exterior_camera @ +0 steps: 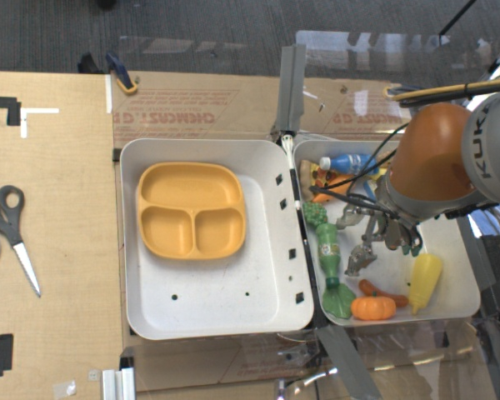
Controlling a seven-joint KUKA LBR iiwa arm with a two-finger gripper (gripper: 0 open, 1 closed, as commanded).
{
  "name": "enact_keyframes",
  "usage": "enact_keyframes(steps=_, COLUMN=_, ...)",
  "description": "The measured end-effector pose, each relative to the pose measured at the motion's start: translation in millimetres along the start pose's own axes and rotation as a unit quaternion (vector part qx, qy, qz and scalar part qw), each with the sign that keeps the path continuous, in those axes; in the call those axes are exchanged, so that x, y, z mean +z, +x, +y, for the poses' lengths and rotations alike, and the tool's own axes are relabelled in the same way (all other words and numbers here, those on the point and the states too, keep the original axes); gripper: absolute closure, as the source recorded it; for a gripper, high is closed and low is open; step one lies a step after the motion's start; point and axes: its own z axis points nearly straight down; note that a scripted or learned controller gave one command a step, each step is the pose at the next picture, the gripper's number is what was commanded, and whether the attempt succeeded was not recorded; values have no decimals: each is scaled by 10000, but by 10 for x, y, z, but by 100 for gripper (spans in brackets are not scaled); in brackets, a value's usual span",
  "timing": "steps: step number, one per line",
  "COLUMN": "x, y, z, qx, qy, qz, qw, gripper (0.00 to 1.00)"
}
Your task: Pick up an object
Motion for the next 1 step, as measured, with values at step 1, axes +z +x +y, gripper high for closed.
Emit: enact_keyframes(steps=1, x=5, y=240, z=-114, qx=211, qy=-1, qz=9, qw=9998, gripper=0)
